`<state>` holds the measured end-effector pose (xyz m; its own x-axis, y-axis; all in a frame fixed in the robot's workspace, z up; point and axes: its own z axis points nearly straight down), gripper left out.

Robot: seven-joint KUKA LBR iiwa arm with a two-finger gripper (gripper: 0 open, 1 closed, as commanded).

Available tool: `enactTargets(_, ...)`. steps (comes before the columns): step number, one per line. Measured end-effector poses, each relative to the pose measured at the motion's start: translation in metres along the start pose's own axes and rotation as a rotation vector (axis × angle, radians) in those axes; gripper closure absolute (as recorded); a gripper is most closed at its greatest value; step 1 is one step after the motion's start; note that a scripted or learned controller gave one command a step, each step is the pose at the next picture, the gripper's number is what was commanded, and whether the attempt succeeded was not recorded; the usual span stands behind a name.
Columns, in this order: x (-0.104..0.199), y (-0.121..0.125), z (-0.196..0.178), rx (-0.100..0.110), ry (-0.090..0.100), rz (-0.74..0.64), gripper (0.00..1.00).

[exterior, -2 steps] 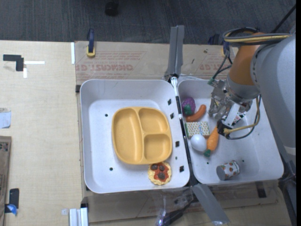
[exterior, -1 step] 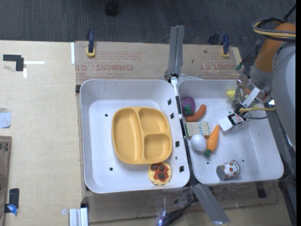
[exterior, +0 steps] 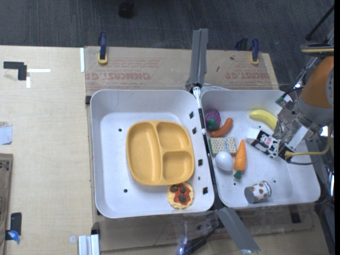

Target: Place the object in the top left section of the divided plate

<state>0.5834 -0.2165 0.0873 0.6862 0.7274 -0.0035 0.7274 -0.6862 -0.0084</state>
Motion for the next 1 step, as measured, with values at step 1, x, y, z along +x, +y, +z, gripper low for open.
enactTargets(1, 0.0215, 0.0236, -0.0709, -0.004, -0.001, -0.100, 1.00)
